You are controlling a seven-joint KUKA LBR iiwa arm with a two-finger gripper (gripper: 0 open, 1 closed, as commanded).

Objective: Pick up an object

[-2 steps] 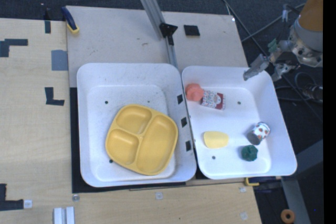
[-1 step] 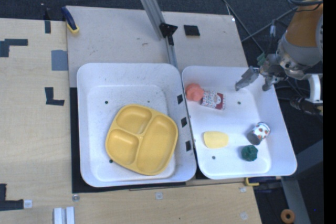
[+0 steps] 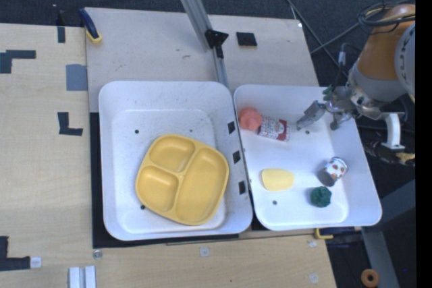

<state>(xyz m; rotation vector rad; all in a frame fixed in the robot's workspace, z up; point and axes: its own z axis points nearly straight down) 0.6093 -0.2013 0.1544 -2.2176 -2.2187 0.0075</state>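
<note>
Hovering at two o'clock over the right bin (image 3: 351, 145), the gripper (image 3: 322, 115) spreads its fingers wide with nothing between them, seemingly lining up on the small red-and-white packet (image 3: 273, 128) just toward nine o'clock, beside a pink ball (image 3: 250, 119)

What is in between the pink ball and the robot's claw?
In the camera view, a small red-and-white packet lies between the pink ball and the gripper, right beside the ball. Past the packet, only bare white floor of the right bin.
</note>
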